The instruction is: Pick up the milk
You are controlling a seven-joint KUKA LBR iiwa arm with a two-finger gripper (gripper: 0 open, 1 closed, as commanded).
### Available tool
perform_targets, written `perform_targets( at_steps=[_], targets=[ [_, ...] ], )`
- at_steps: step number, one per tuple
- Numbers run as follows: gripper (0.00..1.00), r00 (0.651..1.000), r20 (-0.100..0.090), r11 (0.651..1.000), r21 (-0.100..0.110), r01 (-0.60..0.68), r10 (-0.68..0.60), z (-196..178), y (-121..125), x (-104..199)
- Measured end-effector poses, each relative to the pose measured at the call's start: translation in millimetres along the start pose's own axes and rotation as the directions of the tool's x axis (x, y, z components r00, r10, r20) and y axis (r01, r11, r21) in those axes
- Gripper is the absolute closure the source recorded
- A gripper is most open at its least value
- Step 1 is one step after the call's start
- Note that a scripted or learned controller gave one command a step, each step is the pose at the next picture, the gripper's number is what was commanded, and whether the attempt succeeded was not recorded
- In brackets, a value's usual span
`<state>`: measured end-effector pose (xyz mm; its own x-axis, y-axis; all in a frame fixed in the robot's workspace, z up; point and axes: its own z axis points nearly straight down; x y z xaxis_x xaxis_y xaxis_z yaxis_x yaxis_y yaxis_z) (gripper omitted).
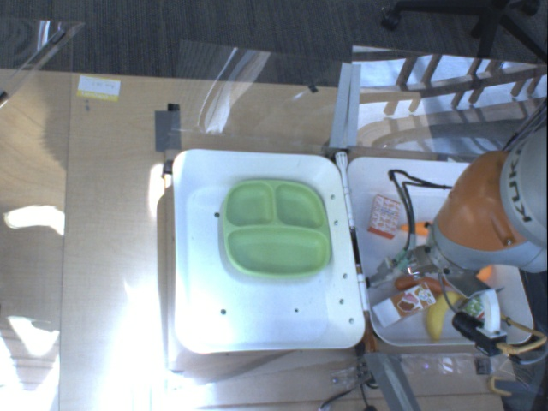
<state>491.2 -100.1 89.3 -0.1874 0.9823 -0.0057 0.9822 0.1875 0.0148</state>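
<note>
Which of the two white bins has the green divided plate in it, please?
The left bin, away from the arm, holds the green plate. The right bin holds small packets and a banana instead.

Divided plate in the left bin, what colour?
Light green, seen in the camera view: the three-compartment plastic plate lies in the left white bin.

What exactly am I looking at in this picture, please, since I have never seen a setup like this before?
A fixed camera looks down at a slant on a bench with two shallow white bins. The left bin holds a green divided plate. The right bin holds small grocery items, among them a red-and-white carton and a yellow banana. The grey and orange shape is a robot arm reaching in from the right over that bin. Its wrist hides the gripper's tip, so I cannot tell whether anything is held.
</note>
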Motion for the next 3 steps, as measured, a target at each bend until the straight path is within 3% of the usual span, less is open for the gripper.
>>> perform_targets(
  at_steps=[2,3],
  targets=[
    [0.00,0.998,-0.001,0.998,0.000,0.068,-0.068,0,-1,-5],
    [1.00,0.998,0.007,0.998,-0.011,0.069,-0.069,-12,3,-7]
  ],
)
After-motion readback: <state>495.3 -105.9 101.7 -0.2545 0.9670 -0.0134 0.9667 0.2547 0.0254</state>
